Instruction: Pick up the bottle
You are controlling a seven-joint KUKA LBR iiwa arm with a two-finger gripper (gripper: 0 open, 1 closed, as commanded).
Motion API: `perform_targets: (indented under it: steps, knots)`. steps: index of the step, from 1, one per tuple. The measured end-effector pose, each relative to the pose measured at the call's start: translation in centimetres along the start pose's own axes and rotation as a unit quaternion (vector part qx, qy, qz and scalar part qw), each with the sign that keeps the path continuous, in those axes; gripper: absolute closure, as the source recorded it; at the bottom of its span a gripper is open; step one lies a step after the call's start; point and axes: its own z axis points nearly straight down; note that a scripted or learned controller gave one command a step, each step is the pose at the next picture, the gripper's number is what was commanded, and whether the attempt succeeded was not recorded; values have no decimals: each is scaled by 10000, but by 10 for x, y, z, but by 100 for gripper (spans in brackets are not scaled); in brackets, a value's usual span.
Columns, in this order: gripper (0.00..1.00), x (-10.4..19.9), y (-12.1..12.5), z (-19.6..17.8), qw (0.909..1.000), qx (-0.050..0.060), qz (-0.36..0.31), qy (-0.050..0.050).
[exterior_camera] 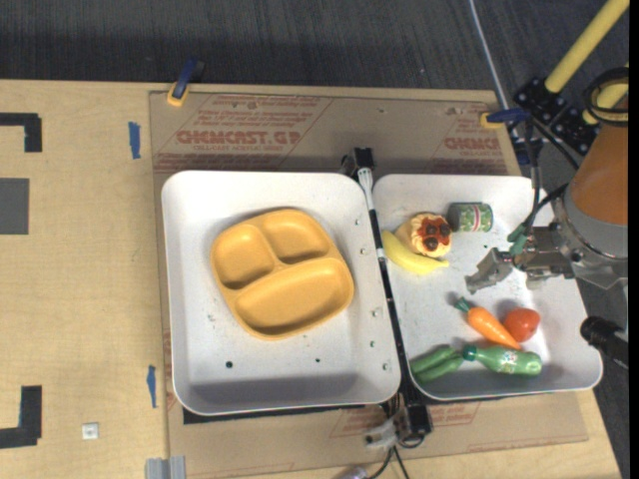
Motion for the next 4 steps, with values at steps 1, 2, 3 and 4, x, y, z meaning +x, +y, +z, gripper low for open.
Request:
perform_targets:
  steps: [1,2,3,4]
  knots:
    - [100,0,1,-10,10000,-10,-3,-2]
    - [100,4,90,68,9894,-17,-1451,-9]
    - [100,4,91,58,9894,-34,-1448,-15]
    - [100,-22,16,18,9619,0,-2735,0]
